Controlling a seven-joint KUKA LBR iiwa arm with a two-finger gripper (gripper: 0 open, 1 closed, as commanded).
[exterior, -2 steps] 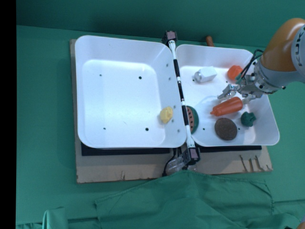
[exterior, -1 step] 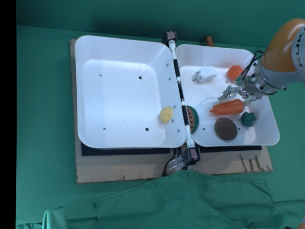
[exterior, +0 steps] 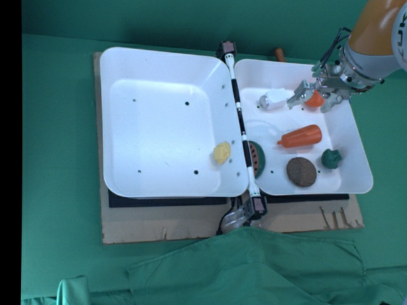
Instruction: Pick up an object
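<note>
The jaws (exterior: 316,98) stand spread wide — a small orange-red round object (exterior: 314,100) sits between them, not clamped.

You have two bins side by side. The left bin (exterior: 127,68) holds one lump (exterior: 222,152) near its right wall. In the right bin (exterior: 356,164), a carrot (exterior: 300,136) lies mid-bin, a slice (exterior: 255,159) against the left wall, a disc (exterior: 301,171) in front.

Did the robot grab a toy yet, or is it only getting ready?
Only getting ready. The claw is open, down in the right bin, with a small orange toy between its fingers but not yet squeezed. Nothing is lifted. Left to do: close and lift.
</note>
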